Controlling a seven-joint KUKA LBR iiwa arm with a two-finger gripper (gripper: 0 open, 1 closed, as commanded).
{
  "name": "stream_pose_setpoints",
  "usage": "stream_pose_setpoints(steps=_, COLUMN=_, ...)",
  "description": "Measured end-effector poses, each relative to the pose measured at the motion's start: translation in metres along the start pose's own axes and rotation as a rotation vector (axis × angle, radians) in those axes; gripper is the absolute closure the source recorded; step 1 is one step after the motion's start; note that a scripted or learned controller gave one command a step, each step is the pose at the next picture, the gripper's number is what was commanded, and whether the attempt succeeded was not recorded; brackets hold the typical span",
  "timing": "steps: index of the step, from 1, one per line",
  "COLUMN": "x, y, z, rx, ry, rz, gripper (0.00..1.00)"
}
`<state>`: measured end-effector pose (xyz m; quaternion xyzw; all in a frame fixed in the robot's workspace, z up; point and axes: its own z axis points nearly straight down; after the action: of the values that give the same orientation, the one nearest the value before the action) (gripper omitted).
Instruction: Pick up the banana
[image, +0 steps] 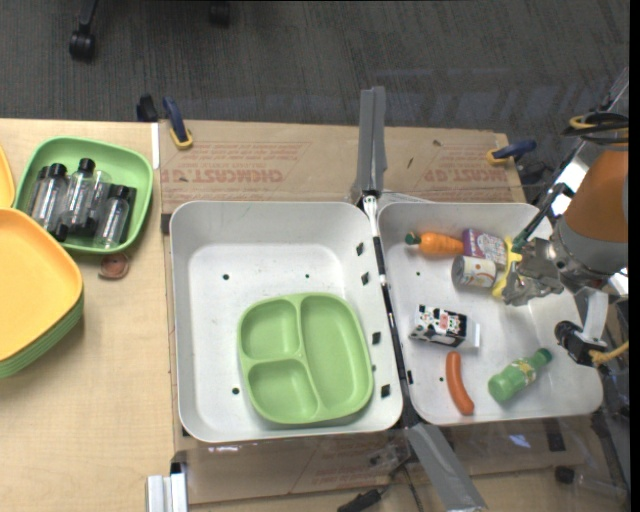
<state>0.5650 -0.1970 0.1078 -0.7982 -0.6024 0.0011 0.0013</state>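
The banana (516, 262) shows as a thin yellow strip in the right bin (560, 400), near its far right side, mostly covered by the gripper. My gripper (522, 284) is down in the bin directly over it, at the end of the grey arm with the orange band (607, 205). A silver can (474, 272) lies right against the banana's left side.
Also in the right bin are a carrot (440, 243), a purple carton (485, 244), a small printed box (441, 325), a red sausage (459, 383) and a green bottle (519, 376). The left bin (200, 330) holds a green divided plate (302, 357).
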Motion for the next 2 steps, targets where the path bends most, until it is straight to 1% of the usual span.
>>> stream_pose_setpoints(steps=1, x=0.047, y=-0.072, z=0.018, rx=0.001, ry=0.0, rz=0.089, gripper=1.0)
stream_pose_setpoints(steps=2, x=0.04, y=-0.05, z=0.011, rx=0.0, ry=-0.001, rz=0.312, gripper=1.0)
